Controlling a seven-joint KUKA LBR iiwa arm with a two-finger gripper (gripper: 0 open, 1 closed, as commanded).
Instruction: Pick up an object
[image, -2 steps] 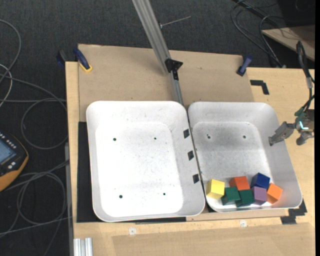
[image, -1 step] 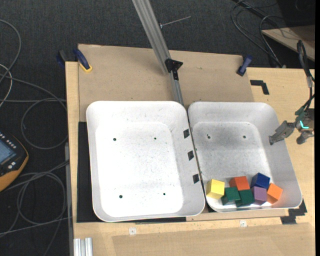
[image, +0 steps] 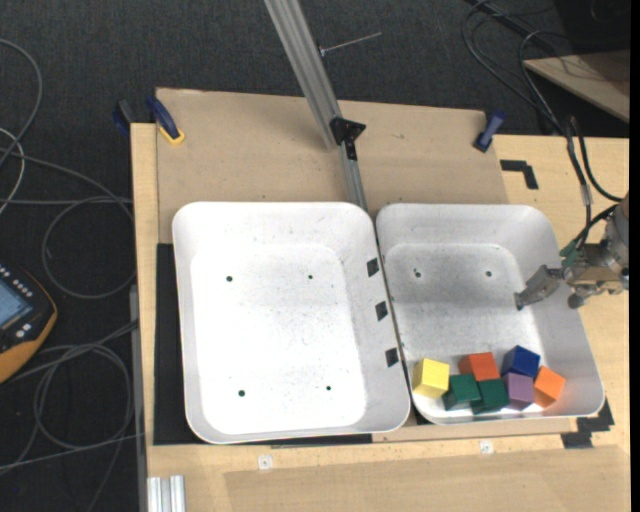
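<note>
Right now I am reaching my pincer (image: 548, 287) over the right bin (image: 450, 235). It is carrying nothing, and I cannot tell how it is set. Nothing is picked up yet. The blocks (image: 487, 381) are sitting together at the near edge of that bin: one yellow, two green, two orange, one blue, one purple. The left bin (image: 200, 225) is waiting beside it.

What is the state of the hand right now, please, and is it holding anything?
Hand: at the right bin's right wall, above the cluster of blocks, with nothing visible in it; open or closed cannot be told.
</note>
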